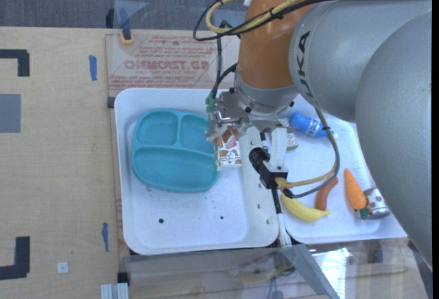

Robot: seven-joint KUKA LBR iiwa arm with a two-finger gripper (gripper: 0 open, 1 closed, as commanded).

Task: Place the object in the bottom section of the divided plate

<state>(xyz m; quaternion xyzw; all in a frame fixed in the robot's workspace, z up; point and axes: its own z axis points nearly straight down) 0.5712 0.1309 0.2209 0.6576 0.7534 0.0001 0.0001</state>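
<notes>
A turquoise divided plate [173,151] lies in the left bin [180,234], with two small sections at the back and one wide section [171,171] at the front. My gripper [227,132] hangs over the plate's right rim, under the orange wrist band. A small red-and-white printed carton [229,149] sits upright between its fingers, over the plate's right edge beside the wide section. I cannot tell whether the carton touches the plate.
The right bin [343,230] holds a blue bottle [306,125], a banana [305,209], a reddish-brown sausage-shaped piece [327,193], a carrot [354,189] and a small printed can [376,204]. The grey arm covers much of that bin. A black cable loops down beside the gripper.
</notes>
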